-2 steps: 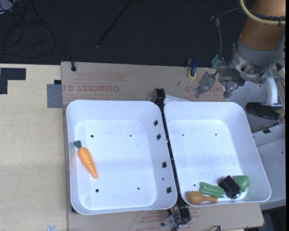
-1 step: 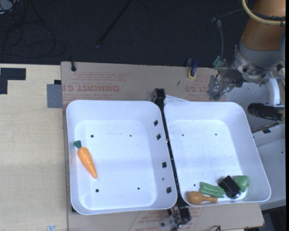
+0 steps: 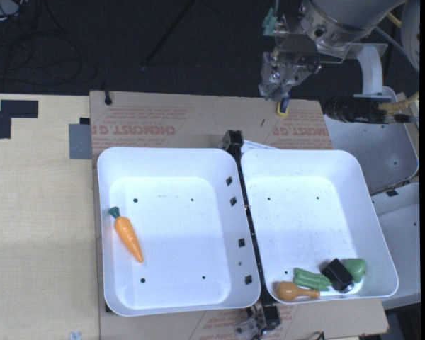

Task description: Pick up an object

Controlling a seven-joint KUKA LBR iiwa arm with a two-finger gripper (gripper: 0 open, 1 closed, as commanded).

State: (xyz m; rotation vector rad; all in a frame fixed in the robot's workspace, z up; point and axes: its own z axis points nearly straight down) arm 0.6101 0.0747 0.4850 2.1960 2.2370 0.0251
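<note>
Status: pick not begun; nothing lifted. Gripper point(image 3: 283, 94) raised beyond the far rim of the right bin point(image 3: 368, 204), over cardboard sheeting point(image 3: 170, 122); whether its jaws are parted or closed, I cannot tell.

Left bin point(image 3: 103, 190): one toy carrot point(image 3: 128, 237), near the left wall.

Right bin, near right corner, clustered: green bean pod point(image 3: 312, 279), black block point(image 3: 337, 274), green piece point(image 3: 355, 266), orange-brown gourd-like toy point(image 3: 295, 291).

Surface: pale wood bench point(image 3: 35, 211) with dark patches. Room beyond: dark floor, loose cables point(image 3: 35, 27).
</note>
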